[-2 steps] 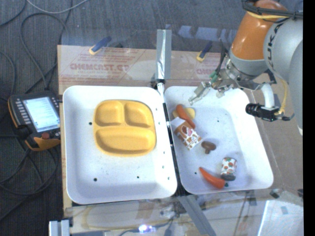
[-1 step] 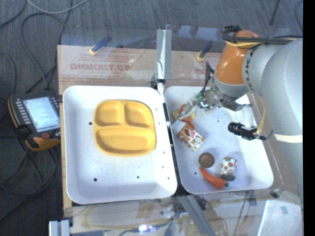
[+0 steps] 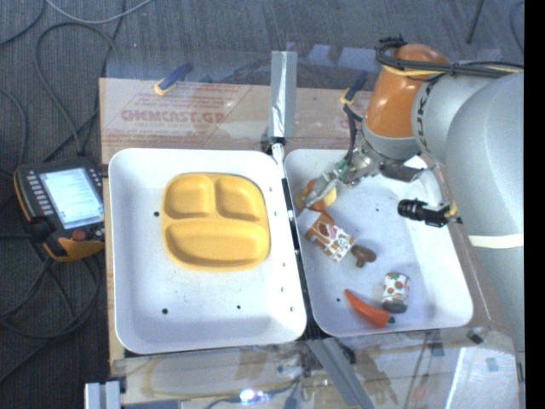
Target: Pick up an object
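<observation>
The right bin (image 3: 443, 267) holds several small objects. A patterned carton (image 3: 330, 236) lies near its middle with a small brown lump (image 3: 364, 255) beside it. An orange carrot (image 3: 368, 310) and a small printed can (image 3: 395, 289) sit near the front edge. An orange-and-brown item (image 3: 312, 195) lies in the bin's far left corner. My gripper (image 3: 342, 173) is lowered into that corner, just right of and above this item, under the orange wrist band (image 3: 396, 100). Nothing is seen held.
The left bin (image 3: 136, 296) carries a yellow divided tray (image 3: 217, 220). A metal post (image 3: 281, 92) rises between the bins at the back. A teach pendant (image 3: 60, 198) lies on the floor at left. The grey arm (image 3: 494, 169) covers the right bin's right side.
</observation>
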Tool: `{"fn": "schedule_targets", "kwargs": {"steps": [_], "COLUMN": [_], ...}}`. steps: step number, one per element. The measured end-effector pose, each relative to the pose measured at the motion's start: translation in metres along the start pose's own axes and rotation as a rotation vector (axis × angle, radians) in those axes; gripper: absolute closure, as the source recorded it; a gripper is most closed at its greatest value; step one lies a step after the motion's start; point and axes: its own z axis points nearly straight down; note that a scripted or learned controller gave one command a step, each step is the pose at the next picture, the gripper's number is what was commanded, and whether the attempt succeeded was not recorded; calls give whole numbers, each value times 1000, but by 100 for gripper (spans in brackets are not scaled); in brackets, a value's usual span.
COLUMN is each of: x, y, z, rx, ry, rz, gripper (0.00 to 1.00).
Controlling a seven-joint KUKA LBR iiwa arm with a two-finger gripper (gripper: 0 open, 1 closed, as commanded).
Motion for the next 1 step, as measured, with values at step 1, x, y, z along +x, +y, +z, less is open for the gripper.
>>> {"fn": "schedule_targets", "kwargs": {"steps": [1], "x": [-2], "y": [7], "z": [-21], "rx": [-26], "ry": [-14], "rz": [-3], "gripper": [100]}}
